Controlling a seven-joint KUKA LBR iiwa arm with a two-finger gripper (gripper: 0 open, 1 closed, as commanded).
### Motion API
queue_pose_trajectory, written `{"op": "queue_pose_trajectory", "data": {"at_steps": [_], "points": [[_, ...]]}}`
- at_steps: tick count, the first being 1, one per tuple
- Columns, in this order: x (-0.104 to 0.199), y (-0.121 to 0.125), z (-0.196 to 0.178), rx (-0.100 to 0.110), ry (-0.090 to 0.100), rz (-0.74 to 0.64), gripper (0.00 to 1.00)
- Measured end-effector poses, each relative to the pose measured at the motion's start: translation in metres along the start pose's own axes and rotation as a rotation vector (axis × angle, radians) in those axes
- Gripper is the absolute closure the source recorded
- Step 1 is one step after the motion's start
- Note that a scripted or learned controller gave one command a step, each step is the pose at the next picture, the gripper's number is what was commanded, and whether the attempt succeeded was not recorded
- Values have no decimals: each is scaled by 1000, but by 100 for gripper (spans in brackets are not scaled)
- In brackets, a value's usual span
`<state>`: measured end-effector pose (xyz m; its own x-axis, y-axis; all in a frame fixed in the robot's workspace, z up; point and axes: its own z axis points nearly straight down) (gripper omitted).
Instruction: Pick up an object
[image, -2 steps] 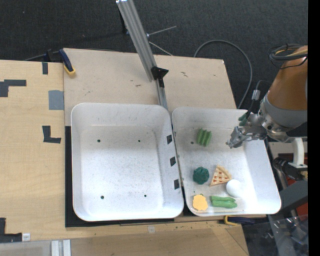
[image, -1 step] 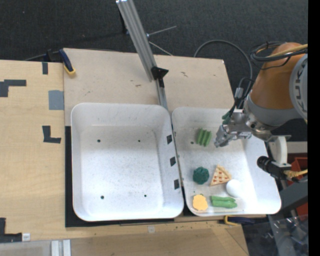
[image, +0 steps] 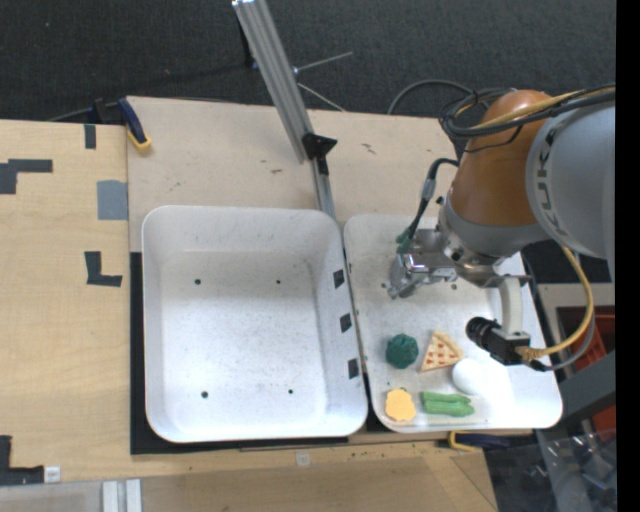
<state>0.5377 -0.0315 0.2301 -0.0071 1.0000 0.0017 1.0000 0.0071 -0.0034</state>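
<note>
Well, from my feed the gripper (image: 403, 278) hangs over the right bin (image: 372, 300), toward its 10 o'clock part. Its fingers are small, dark and blurred against the speckled floor, so I cannot tell how far apart they stand or whether anything sits between them. Toys cluster toward 6 o'clock: a green ball (image: 402, 349), a pizza slice (image: 439, 353), a white egg (image: 470, 376), a yellow piece (image: 400, 405) and a green pod (image: 446, 403). The arm (image: 520, 180) hides the bin's 1 o'clock corner.
</note>
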Motion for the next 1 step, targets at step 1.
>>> {"op": "queue_pose_trajectory", "data": {"at_steps": [1], "points": [[48,1,-6,-2,0,0,100]]}}
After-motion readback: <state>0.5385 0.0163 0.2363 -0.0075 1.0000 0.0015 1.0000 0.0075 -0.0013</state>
